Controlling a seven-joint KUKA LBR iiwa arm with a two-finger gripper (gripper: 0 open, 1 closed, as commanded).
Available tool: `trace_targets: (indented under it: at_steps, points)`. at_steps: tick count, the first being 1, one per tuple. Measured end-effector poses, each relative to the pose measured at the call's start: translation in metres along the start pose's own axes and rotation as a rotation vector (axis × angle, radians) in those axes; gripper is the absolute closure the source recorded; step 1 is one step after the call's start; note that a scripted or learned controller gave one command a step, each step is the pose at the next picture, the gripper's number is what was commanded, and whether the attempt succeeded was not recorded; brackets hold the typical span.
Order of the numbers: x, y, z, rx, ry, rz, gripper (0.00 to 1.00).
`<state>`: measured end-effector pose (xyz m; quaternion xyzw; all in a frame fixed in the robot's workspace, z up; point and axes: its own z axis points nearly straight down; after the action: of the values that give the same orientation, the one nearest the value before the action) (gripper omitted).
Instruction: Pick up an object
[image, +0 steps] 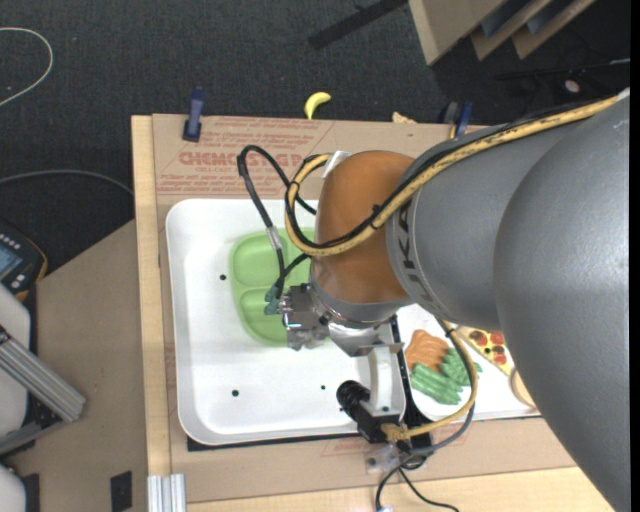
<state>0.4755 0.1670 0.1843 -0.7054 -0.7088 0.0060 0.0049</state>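
Camera view: the arm (500, 240) is hung over the 2 bins, its wrist lowered above the green tray (252, 275) lying in the left bin (200, 400), presumably so that this tray can be taken. The gripper is hidden under the wrist, so whether it is open or closed cannot be told. Toy food (440, 370) is seen in the right bin, left aside.
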Motion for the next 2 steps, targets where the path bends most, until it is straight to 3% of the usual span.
trace_targets:
  at_steps: [1, 2]
  points:
    - [-0.003, 0.003, -0.018, -0.015, 0.003, 0.006, 1.00]
    - [0.022, 0.067, -0.228, -0.038, 0.008, 0.002, 1.00]
